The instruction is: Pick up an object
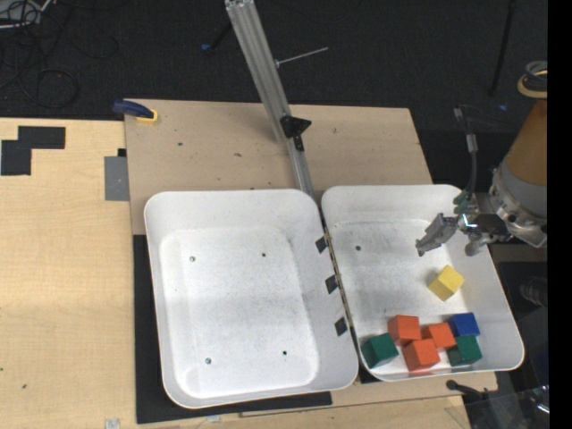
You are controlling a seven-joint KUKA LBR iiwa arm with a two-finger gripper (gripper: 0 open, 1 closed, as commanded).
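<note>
**Approach under way, nothing picked yet**

Reaching in from 3 o'clock, arm [527, 164] low over the right bin [393, 206]. Gripper [454, 237] hanging just above the yellow cube [446, 281], which sits at 6 o'clock of the fingertips, near but apart from them. Fingers spread, one grey finger [435, 233] jutting toward 9 o'clock, nothing between them. So, by judgement: the approach step, before any descent or closing.

Nearest candidate: that yellow cube, alone on bare bin floor, tilted so a corner points down-frame. Further toward 6 o'clock, a tight cluster along the bin's lower rim: two orange cubes [404, 328] [421, 354] with a third [440, 334] beside them, a blue cube [464, 324], and two green cubes [379, 349] [465, 353]. Touching neighbours there likely to block a clean straddle; the lone yellow one probably the easier pick.

Next move, as judged: shift slightly toward 6 o'clock, centre over the yellow cube, perhaps turn the wrist to meet flat faces, drop, close, lift.

Left bin [179, 213] white and shallow like the right, joined to it by dark clips at the shared wall. Below, a pale wooden bench [63, 266] with dark patches at 9 to 10 o'clock. At 12 o'clock, a slanted metal rail [261, 61], dark floor and loose cables beyond.
</note>
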